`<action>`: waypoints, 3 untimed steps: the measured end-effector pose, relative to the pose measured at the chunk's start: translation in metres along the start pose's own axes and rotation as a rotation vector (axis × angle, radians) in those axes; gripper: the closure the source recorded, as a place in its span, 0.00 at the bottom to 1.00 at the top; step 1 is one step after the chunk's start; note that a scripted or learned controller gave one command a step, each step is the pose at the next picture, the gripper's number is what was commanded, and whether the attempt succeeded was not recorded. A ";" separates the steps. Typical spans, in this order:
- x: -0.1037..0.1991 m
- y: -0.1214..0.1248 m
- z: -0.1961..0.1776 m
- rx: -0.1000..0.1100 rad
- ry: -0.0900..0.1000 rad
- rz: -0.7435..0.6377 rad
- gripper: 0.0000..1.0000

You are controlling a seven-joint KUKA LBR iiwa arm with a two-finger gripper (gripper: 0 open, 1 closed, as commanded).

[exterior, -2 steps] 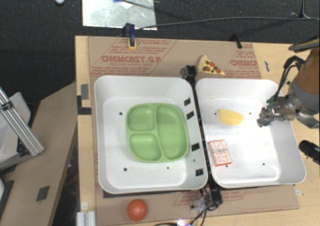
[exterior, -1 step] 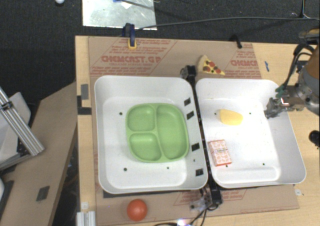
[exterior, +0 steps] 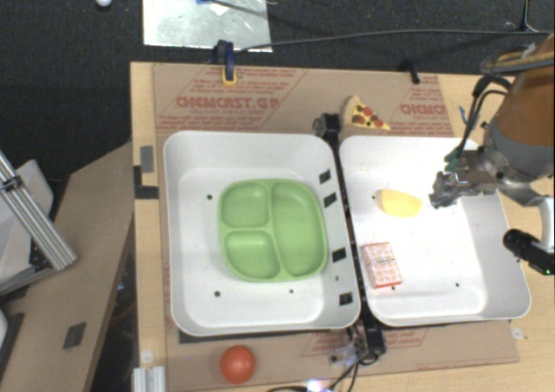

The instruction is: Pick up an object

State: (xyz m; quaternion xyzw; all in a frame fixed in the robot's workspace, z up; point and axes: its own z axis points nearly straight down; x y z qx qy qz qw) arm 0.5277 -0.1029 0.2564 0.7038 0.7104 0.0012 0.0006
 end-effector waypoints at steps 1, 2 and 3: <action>0.051 0.009 0.015 0.001 0.000 0.000 1.00; 0.109 0.026 0.019 0.000 0.001 -0.001 1.00; 0.167 0.033 0.012 0.000 0.001 -0.001 1.00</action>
